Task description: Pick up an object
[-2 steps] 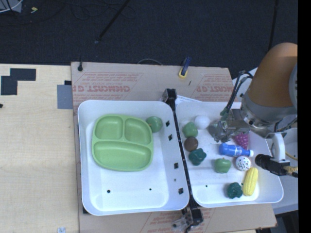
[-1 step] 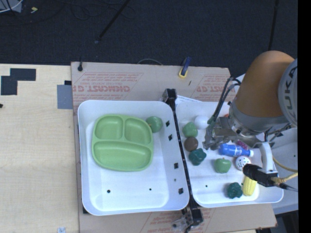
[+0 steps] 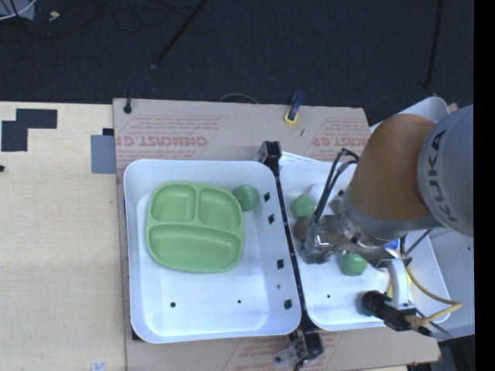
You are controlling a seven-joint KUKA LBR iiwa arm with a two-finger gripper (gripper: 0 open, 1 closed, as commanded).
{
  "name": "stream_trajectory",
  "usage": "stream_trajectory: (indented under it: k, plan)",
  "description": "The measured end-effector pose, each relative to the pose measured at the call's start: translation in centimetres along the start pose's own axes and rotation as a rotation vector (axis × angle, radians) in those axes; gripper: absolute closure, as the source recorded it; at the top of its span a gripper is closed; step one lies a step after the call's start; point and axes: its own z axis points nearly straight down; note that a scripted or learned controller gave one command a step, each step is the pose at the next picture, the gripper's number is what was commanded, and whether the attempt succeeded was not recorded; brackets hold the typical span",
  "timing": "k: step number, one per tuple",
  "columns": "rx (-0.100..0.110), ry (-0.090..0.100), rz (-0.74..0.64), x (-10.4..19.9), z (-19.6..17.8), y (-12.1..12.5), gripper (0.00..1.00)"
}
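My gripper (image 3: 313,246) hangs low in the left part of the right bin (image 3: 332,311), under the grey arm with its orange band. A green ball (image 3: 302,205) lies just behind it, and another green ball (image 3: 353,264) lies just to its right. Something small and brown (image 3: 299,229) sits right by the gripper, mostly hidden. Whether anything is between the fingers is hidden. In the left bin (image 3: 193,315) rests a light green divided plate (image 3: 194,227) with a third green ball (image 3: 246,198) at its far right corner.
A black divider (image 3: 282,230) runs between the two bins. Both stand on a cardboard sheet (image 3: 201,134) on the wooden bench. A white object (image 3: 317,191) peeks out behind the arm in the right bin.
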Motion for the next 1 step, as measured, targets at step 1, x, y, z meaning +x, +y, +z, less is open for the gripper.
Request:
stream_trajectory:
  k: [1]
  plan:
    - [-0.004, -0.002, 0.003, -0.59, -0.27, 0.25, 1.00]
